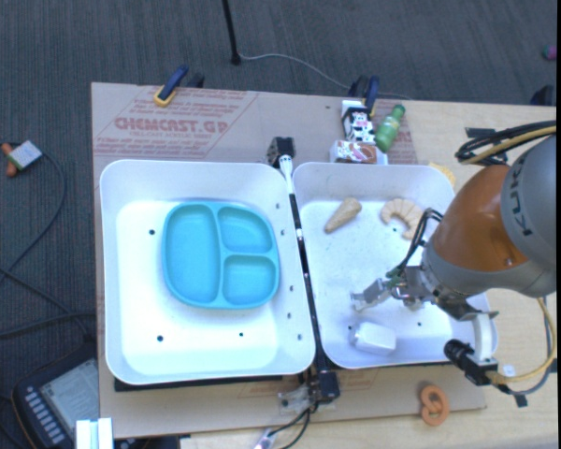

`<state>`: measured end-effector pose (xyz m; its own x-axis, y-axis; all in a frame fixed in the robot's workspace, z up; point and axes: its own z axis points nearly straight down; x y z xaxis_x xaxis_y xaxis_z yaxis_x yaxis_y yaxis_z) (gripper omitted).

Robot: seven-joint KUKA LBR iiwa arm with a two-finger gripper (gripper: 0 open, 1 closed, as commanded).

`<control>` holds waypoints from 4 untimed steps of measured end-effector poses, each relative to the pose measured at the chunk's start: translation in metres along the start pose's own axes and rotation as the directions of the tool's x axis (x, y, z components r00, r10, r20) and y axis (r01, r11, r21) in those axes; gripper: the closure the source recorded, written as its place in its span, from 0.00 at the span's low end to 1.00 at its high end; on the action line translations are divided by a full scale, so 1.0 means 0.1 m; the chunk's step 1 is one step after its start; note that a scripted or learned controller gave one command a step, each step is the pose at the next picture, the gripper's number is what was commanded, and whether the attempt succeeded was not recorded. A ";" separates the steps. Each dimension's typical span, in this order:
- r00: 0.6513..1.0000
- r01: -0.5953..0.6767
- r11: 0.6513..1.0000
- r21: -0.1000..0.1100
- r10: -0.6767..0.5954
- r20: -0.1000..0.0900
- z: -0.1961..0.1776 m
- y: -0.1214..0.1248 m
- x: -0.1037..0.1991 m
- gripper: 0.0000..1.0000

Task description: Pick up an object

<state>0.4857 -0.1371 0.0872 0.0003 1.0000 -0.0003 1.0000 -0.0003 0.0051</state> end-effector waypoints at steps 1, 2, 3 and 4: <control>1.000 -0.002 1.000 -0.005 0.002 0.005 -0.11 0.01 -0.02 1.00; 1.000 0.003 1.000 0.003 -0.003 -0.001 -0.97 0.71 0.69 1.00; 1.000 0.002 1.000 0.007 -0.002 -0.001 -0.97 0.11 1.48 1.00; 1.000 0.000 1.000 0.007 0.000 0.001 -0.97 0.31 1.20 1.00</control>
<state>0.5165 -0.0166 0.1839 0.0005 1.0000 -0.0012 1.0000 -0.0005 -0.0018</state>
